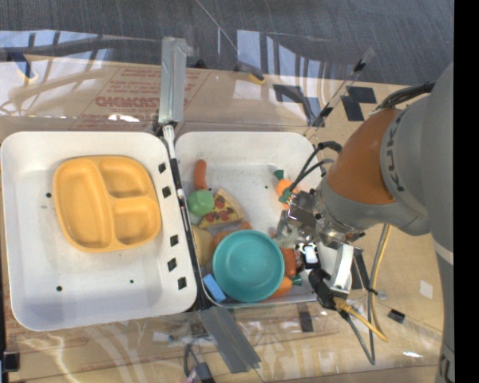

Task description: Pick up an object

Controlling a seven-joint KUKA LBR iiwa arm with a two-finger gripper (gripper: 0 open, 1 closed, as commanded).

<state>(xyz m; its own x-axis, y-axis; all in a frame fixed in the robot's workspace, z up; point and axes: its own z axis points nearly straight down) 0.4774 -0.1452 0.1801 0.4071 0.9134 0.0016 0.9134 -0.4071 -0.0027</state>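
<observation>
Reaching in from the right of the frame, the grey arm (pixel 399 166) sets its gripper (pixel 297 238) low over the right bin (pixel 247 146), at that bin's lower right.

Jaws: hidden under the wrist hardware and cables; whether wide, narrow or closed on anything cannot be told.

Right bin, contents: teal bowl (pixel 248 266) at lower centre, just left of the gripper; pizza slice toy (pixel 220 211) above it; green round piece (pixel 199 202) touching the slice; red-orange sausage-shaped toy (pixel 200 173) further up; small orange piece (pixel 283 187) at centre right, with a small dark green bit just above it; orange-red item (pixel 289 263) pressed against the bowl's right rim; blue item (pixel 211 286) peeking out at the bowl's lower left.

Left bin (pixel 24 214): yellow divided plate (pixel 106 201), well apart from the gripper.

Likeliest target, as a judgement: the orange-red item or the bowl's rim, both nearest the gripper.

Risks: crowding. A descent here may strike the bowl's rim and skid off, or wedge between the bowl and the bin wall. The curved rim offers poor purchase, so a slip is likely.
</observation>
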